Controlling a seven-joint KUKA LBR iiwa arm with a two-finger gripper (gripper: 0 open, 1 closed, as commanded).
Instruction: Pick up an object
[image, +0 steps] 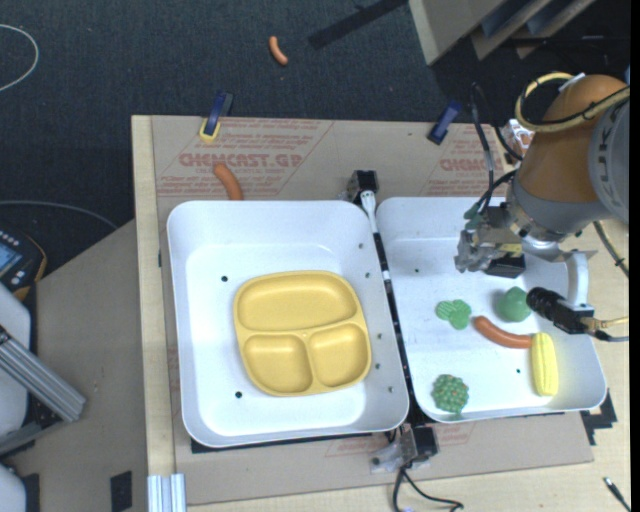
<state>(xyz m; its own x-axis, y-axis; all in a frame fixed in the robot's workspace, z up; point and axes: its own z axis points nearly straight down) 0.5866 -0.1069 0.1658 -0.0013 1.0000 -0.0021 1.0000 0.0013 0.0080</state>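
Note:
The right bin (420, 225) holds several toy foods. A leafy green piece (453, 313) lies near its middle, and a rounder green piece (515, 303) sits to the right of it. An orange sausage (502, 334) lies between them, slightly nearer the front. A yellow corn cob (544, 363) rests at the front right and a green broccoli head (450, 392) at the front. My gripper (486, 252) hangs over the back part of this bin, behind the green pieces and apart from all of them. Nothing shows in its grasp.
The left bin (200, 250) carries a yellow divided plate (299, 331). A loose orange sausage (229, 180) lies on the board behind the left bin. The arm's orange band (570, 150) looms over the right bin's back right corner. Clamps sit between the bins.

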